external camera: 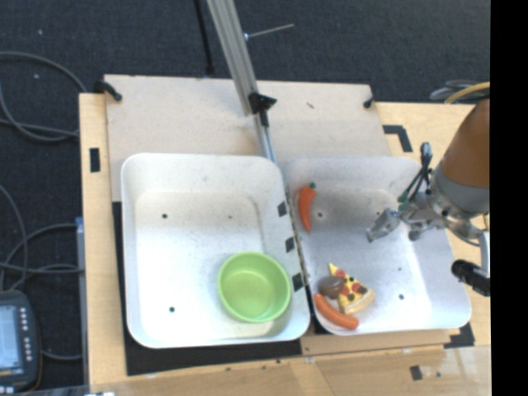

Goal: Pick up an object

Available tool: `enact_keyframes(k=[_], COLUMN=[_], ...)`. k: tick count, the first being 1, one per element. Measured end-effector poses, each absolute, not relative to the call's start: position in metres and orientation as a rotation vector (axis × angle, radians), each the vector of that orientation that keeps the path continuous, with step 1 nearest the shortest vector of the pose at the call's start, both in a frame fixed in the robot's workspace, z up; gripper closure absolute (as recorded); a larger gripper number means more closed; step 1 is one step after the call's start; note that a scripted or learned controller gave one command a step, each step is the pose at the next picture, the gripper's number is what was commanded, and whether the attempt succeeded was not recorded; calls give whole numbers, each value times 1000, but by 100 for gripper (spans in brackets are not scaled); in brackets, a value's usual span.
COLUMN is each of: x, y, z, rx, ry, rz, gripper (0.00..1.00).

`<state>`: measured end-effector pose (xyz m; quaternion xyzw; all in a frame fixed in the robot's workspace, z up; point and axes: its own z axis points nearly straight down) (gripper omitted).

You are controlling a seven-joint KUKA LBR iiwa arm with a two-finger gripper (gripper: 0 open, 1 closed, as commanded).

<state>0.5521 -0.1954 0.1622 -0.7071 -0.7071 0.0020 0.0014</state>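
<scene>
fingers (386,225) over right bin (429,299), carrot (306,208) at left edge

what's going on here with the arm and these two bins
A robot arm reaches in from the right, its gripper over the right bin, with nothing visibly held. In that bin, an orange carrot lies near the left wall, and a pizza slice, a sausage and a small dark piece sit clustered at the near left corner. The left bin holds a green bowl. Nothing has been picked up yet.
</scene>
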Motion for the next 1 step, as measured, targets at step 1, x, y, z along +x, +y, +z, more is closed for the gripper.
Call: enact_keyframes(k=[1], x=[554], y=[-194], z=[100], rx=[-2222], ry=[-2219], rz=[5], gripper=[0])
